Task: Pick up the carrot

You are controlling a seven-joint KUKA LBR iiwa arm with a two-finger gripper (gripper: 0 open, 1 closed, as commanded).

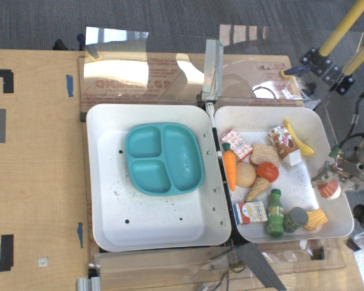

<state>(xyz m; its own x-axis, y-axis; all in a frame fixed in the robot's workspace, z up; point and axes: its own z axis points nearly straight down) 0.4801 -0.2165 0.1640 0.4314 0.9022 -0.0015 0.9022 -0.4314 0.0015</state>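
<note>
— Where is the carrot?
— In the right bin, against its nine o'clock wall, lying lengthwise, green top toward twelve. A tomato sits at its three o'clock.
— And the gripper?
— At the bin's three o'clock rim; how its pincer stands, I cannot tell.
— The left bin?
— It holds a teal divided plate.

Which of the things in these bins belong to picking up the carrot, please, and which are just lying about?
For the job:
carrot
hand

Lying about:
teal divided plate
banana
tomato
green bottle
small carton
</note>
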